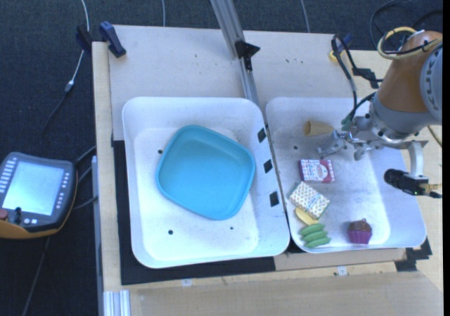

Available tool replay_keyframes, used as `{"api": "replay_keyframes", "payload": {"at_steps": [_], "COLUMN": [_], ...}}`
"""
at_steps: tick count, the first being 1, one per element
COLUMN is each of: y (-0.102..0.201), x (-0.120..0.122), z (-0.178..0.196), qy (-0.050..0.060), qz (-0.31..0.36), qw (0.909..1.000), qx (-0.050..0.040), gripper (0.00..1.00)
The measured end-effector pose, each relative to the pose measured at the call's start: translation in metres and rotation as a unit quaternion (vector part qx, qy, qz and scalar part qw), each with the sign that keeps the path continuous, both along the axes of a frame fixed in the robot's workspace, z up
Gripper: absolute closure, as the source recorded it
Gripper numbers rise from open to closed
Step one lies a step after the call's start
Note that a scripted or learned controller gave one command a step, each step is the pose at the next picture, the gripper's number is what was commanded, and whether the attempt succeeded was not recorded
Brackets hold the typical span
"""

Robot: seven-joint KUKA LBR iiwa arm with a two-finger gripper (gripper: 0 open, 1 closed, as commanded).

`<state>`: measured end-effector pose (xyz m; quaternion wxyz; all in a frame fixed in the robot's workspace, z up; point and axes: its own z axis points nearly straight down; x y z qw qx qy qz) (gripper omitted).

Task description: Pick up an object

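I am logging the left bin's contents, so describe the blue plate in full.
The light blue, rounded-square plastic-looking plate lies flat and right side up in the left white bin, about at its middle, turned a little askew to the bin's walls. It has a raised rim and a smooth, bare inner face. It rests on the bin's floor, with nothing else touching it.

Overhead view of a bench with 2 white bins. The left bin point(140, 237) holds a blue plate point(205, 172). In the right bin point(401, 234), the gripper point(336, 144) hovers near an orange cone point(317, 127), above a small carton point(316, 170), checkered packet point(309, 199), green pods point(315, 236) and purple cupcake point(359, 231).
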<state>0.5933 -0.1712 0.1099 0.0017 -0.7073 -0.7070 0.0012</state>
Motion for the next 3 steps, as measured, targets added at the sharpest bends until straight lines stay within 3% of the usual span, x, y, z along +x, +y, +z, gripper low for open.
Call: {"api": "replay_keyframes", "payload": {"at_steps": [1, 2, 3], "y": [0.000, 0.000, -0.004], "x": [0.000, 0.001, 0.002], "z": [-0.015, -0.003, 0.040], "qy": [-0.002, -0.003, -0.004], "qz": [0.000, 0.000, 0.000], "qw": [1.0000, 1.0000, 1.0000], "qx": [-0.0004, -0.0005, -0.0008], "gripper": [0.00, 1.00, 1.00]}}
